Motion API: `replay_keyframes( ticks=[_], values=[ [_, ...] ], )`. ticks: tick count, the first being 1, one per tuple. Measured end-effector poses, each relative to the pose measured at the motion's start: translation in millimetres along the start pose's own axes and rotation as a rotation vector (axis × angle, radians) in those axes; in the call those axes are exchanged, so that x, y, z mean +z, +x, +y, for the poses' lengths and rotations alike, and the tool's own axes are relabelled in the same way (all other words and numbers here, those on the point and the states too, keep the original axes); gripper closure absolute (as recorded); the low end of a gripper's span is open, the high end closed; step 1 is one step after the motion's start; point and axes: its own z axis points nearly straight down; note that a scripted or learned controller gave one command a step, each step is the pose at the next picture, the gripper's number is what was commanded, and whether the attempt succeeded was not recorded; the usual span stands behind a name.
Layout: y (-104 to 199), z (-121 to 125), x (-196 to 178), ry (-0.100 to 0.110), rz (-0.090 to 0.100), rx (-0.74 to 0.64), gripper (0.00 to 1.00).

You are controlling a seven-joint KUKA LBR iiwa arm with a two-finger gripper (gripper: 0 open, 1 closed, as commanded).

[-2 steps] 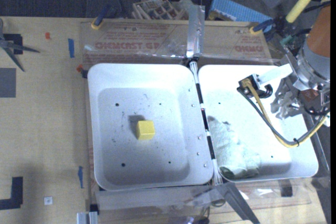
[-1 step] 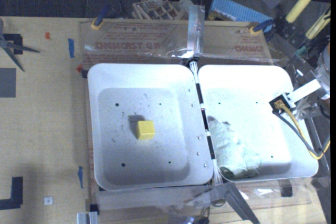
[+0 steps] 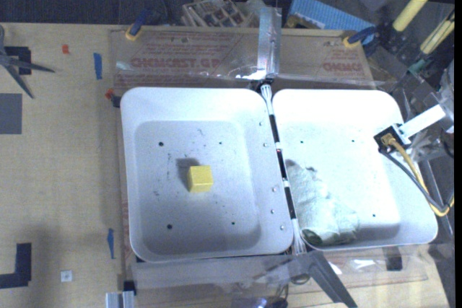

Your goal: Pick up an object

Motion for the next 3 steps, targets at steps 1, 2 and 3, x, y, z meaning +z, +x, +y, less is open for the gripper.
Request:
replay_keyframes(
  ticks=[1, 2, 3],
  values=[
    [0, 1, -10, 0.0, -0.001, 0.001, 1.0],
    [-2, -4, 53, 0.001, 0.002, 0.341, 1.0],
    [-5, 2, 197, 0.0, 0.002, 0.343, 1.0]
  ],
)
